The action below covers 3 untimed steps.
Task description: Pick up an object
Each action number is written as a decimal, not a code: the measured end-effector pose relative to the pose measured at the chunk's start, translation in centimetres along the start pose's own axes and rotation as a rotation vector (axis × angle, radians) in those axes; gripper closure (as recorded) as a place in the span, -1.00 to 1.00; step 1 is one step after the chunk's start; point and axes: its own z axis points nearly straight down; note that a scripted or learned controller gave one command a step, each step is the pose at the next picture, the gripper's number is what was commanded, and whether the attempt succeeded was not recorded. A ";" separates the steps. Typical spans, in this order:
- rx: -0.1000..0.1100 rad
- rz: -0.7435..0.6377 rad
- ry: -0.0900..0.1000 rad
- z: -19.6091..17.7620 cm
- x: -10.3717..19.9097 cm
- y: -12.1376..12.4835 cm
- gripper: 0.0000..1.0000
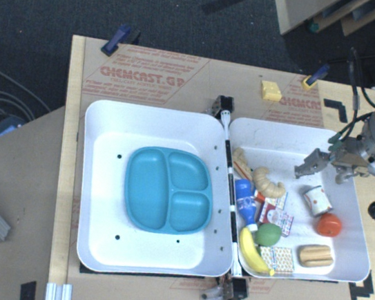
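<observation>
Gripper open above right bin

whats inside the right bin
The right bin holds a banana, green ball, red ball, bread roll, white can, blue packet and a croissant-like pastry. Whatever lies beneath the pile is covered.

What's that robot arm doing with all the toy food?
The grey arm reaches in from the right, and its gripper hangs over the right bin, just above a small white can. Nothing is between its fingers. A red tomato, a bread roll, a banana and other toy food lie in that bin. The left bin holds a blue divided plate.
</observation>
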 end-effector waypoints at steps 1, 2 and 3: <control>-0.009 0.000 -0.004 11.7 -2.9 0.6 -1.00; 0.000 0.000 -0.001 13.9 -4.3 5.0 -1.00; -0.003 0.000 -0.001 12.9 -4.3 5.0 1.00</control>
